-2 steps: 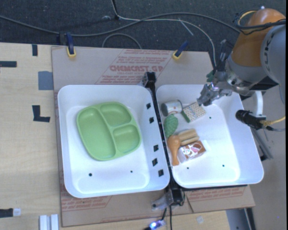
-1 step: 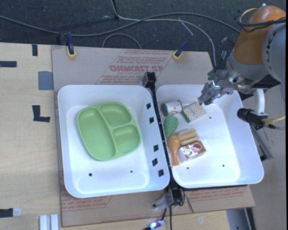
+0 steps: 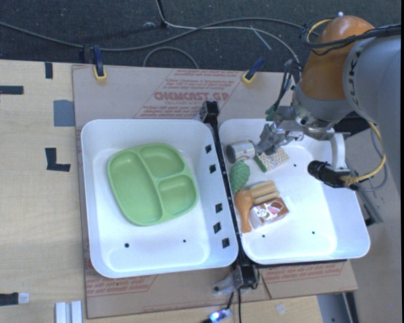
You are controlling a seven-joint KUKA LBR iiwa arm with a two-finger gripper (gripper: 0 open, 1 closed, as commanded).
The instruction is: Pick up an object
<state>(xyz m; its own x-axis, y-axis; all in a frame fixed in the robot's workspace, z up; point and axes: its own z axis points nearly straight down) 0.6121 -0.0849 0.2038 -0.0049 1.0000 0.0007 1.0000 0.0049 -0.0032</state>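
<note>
Left white bin (image 3: 94,180): green divided plate (image 3: 151,184) at centre, three compartments, tilted toward 11 o'clock. Cardboard sheet (image 3: 182,89) with red print under both bins. Two clamps at its 12 o'clock edge: one (image 3: 98,64) far left, one (image 3: 253,69) right. Black cables (image 3: 188,29) on dark floor beyond.

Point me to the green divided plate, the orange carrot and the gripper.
green divided plate (image 3: 151,182): camera view, centre divider.
orange carrot (image 3: 243,208): camera view, mid-body.
gripper (image 3: 268,145): camera view, tip over right bin.
</note>
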